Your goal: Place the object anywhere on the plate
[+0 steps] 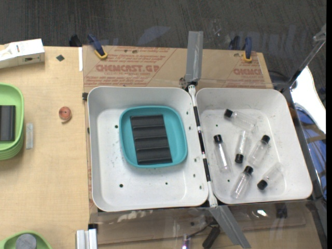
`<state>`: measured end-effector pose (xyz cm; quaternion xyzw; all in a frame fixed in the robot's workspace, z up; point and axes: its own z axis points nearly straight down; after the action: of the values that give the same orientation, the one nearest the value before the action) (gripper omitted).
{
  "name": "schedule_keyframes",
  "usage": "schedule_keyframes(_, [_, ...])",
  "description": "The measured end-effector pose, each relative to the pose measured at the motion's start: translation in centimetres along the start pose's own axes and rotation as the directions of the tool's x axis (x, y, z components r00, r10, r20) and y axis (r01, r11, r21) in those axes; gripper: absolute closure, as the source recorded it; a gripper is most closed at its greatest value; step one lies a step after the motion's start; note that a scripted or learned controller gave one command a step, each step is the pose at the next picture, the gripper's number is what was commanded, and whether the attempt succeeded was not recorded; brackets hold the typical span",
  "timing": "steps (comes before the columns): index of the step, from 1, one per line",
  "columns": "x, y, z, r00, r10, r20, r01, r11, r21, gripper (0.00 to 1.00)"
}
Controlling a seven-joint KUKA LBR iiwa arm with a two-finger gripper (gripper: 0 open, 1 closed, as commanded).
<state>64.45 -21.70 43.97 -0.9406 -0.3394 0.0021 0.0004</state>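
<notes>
Side by side on the bench [41,185] lie two white bins. The left bin [104,180] holds a teal plate [179,139], set a little toward its far side, and on the plate rests a black ribbed block [150,138] that covers most of its middle. The right bin [295,185] holds six clear vials with black caps, all lying flat and scattered, none of them on the plate. One vial [240,119] lies near the far wall, apart from the rest. Another [222,154] lies toward the bin's left side. Two vials [241,142] [258,150] lie close together near the middle. The last two [239,185] [274,177] lie near the front wall.

Whether the gripper is open or closed cannot be told.

Behind the bins a sheet of cardboard [129,66] is held by two clamps [97,49] [247,53]. At the bench's left edge sits a green tray [13,95], with a small round reddish knob [64,113] between it and the left bin. A white box [21,53] lies at the far left corner.
</notes>
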Motion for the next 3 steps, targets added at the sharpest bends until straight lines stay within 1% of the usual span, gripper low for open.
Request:
schedule_keyframes(1, [0.62,0.74,-0.02,0.997,0.077,-0.001,-0.077,0.997,0.000,0.00])
schedule_keyframes(2, [-0.04,0.61,0.10,0.984,0.179,0.001,-0.179,0.984,0.002,0.00])
schedule_keyframes(3, [-0.03,0.60,0.11,0.984,0.179,0.002,-0.179,0.984,0.002,0.00])
